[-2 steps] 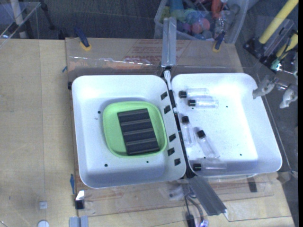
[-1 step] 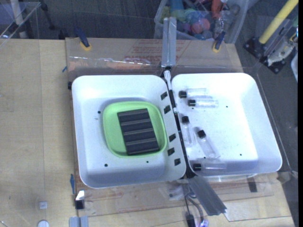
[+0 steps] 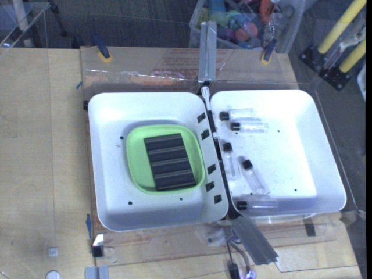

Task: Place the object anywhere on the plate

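The black block (image 3: 170,161) lay on the green plate (image 3: 135,156), all of it within the plate's raised rim and slightly toward the side facing the right bin. It was a flat, dark rectangle, its top crossed by grooves that split it into four parallel bars, with its long side running away from the camera and turned slightly off the plate's edges. The plate, a rounded square of pale lime, sat on the floor of the left bin (image 3: 104,156), roughly in the middle. In the right bin (image 3: 302,156) several clear vials (image 3: 247,125) with black caps lay on their sides, scattered along the side nearest the left bin, well apart from the plate
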Controlling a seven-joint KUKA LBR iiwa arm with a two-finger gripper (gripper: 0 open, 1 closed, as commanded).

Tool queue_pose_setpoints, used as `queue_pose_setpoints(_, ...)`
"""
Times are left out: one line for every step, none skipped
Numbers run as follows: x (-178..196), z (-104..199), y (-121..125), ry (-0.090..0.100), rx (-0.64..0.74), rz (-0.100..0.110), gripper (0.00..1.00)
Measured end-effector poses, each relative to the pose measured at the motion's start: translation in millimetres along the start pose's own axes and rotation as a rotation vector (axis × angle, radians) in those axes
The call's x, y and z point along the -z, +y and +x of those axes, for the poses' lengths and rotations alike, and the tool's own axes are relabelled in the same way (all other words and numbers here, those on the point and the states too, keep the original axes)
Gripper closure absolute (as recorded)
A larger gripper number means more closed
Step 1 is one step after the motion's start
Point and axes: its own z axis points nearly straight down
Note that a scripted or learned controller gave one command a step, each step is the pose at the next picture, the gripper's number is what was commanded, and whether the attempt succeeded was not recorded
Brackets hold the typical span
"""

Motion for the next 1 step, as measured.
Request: queue_pose_setpoints(-0.9, 0.8, 5.1, 0.0, -0.098, -0.002, 0.0)
